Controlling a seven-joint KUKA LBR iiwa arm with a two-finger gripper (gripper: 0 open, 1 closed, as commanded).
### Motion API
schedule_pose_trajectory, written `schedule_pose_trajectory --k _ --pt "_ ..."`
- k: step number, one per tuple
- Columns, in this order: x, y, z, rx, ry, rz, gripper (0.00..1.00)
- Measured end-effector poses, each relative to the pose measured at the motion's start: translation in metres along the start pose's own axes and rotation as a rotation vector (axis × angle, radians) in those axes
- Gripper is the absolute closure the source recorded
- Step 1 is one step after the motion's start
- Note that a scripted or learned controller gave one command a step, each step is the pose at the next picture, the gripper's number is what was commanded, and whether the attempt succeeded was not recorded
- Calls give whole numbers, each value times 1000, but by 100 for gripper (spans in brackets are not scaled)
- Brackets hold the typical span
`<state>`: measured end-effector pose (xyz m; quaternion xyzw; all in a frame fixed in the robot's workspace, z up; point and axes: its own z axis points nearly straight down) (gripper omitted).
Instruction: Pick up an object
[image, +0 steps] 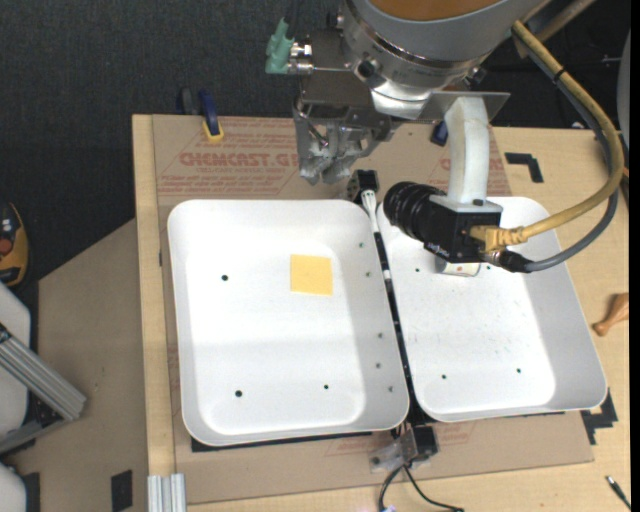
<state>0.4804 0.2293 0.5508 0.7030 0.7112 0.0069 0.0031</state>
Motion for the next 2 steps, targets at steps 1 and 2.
schedule_pose_trajectory --k 1,2 --pt "1 0 -10 -3 1 -1 100" --pt "1 1 -21 -6 2 -2 100"
